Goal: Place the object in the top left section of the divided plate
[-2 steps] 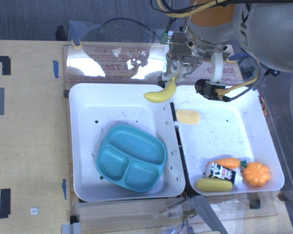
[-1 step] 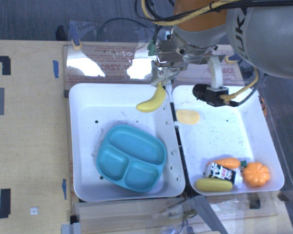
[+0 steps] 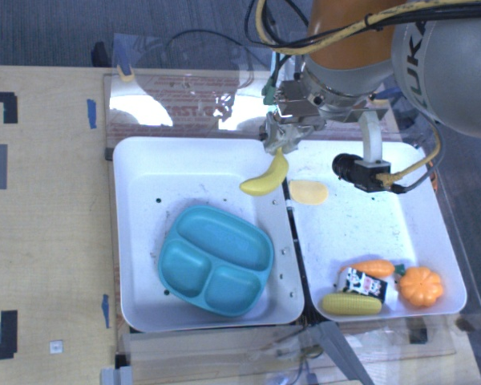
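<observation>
While its upper end is hidden within the closed gripper point(image 3: 282, 139), the smooth, curved yellow banana point(image 3: 267, 180) hangs over the divider between the white bins; the glossy blue divided plate point(image 3: 216, 260) lies in the left bin point(image 3: 136, 215).

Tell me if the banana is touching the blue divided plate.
Apart. The camera view shows the banana hanging from the gripper near the bins' shared edge, with bare white bin floor between it and the blue divided plate.
</observation>
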